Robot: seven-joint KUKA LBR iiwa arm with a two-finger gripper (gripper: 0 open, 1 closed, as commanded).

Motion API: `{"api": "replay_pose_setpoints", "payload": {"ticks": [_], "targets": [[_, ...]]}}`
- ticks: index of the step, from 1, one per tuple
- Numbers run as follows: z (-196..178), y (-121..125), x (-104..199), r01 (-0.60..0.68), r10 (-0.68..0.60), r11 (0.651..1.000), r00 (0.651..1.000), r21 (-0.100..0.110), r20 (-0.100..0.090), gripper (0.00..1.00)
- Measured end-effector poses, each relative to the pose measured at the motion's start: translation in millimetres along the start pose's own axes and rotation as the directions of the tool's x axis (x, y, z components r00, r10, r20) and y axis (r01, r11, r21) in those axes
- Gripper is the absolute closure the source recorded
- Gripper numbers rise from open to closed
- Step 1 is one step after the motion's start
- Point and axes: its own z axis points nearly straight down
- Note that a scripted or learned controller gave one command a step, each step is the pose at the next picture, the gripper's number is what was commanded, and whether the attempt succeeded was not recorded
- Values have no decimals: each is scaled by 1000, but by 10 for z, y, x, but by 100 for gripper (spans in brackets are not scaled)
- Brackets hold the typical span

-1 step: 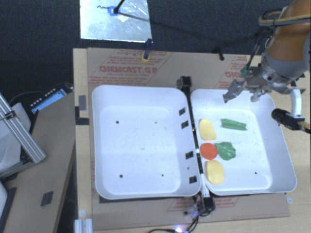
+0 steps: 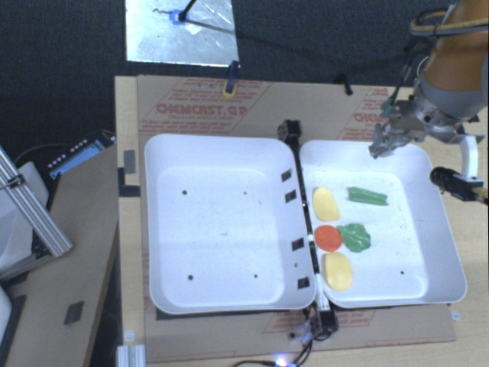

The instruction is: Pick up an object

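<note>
Gripper [image 2: 380, 148] sits above the far rim of the right bin [image 2: 428, 281], nothing visible between its fingers. Right bin contents: green bean-like piece [image 2: 367, 196] toward the far side; pale yellow piece [image 2: 325, 203] near the divider; red-orange round piece [image 2: 328, 238] touching a leafy green piece [image 2: 355, 236]; second yellow piece [image 2: 338, 271] nearest the camera. Left bin [image 2: 221, 228] lies alongside, both on a cardboard sheet [image 2: 199, 109].

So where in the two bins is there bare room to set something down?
The left bin floor is bare wall to wall. In the right bin, room lies right of the green leafy piece. It is crowded along the divider: yellow piece, red piece, second yellow piece.
</note>
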Motion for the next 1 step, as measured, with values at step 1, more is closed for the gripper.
{"api": "replay_pose_setpoints", "payload": {"ticks": [1], "targets": [[-796,559,-350,-2,2,1000,1000,-10,5,100]]}}
